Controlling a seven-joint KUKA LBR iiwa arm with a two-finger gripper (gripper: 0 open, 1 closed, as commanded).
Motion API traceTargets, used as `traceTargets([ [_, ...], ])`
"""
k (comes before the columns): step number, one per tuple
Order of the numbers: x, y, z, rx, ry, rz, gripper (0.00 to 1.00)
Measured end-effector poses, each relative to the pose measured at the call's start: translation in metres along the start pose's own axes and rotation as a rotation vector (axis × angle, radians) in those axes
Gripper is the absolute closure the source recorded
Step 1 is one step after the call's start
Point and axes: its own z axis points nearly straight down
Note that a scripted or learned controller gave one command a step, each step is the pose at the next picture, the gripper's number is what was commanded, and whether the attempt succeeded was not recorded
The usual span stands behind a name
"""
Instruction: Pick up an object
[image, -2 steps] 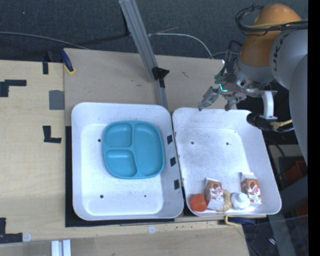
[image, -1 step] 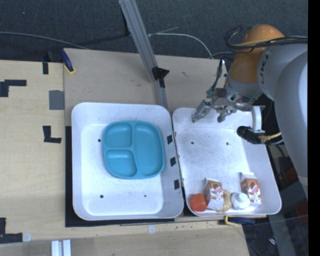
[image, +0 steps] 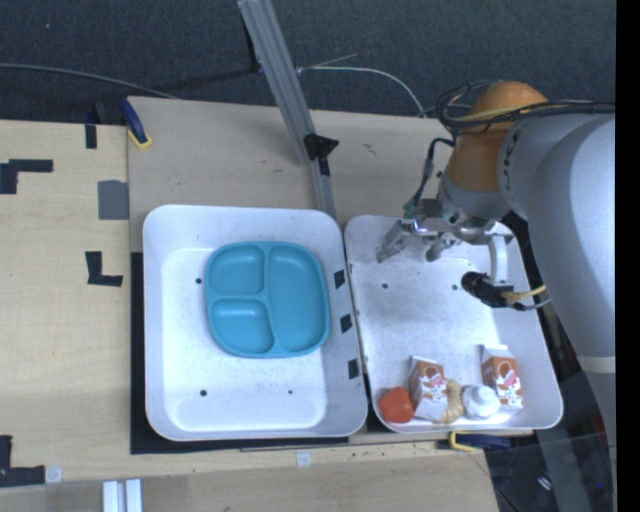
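down at the near edge of the right bin (image: 540, 330) a small cluster lay together: a red-orange ball (image: 397, 405), a little carton (image: 430, 388) with a red picture, a tan lumpy piece (image: 455, 400), a white round thing (image: 483, 402), and a second carton (image: 501, 377). they sat touching or nearly so, crowded against the rim. the left bin (image: 170, 330) held a blue divided plate (image: 268, 299). farther back, the gripper (image: 412, 245) hung over the right bin's far end, its two fingers spread apart with nothing between them. the arm's bulk hid the bin's right side.

arm (image: 570, 200) cut off at right edge, claw (image: 412, 242) fingers' spacing unclear
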Motion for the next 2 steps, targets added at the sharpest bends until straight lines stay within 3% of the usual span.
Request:
traceTargets([
  [1, 0.001, -0.001, 0.018, -0.004, 0.0, -0.001, 0.0],
  [2, 0.001, 0.0, 0.006, -0.005, 0.0, -0.002, 1.0],
])
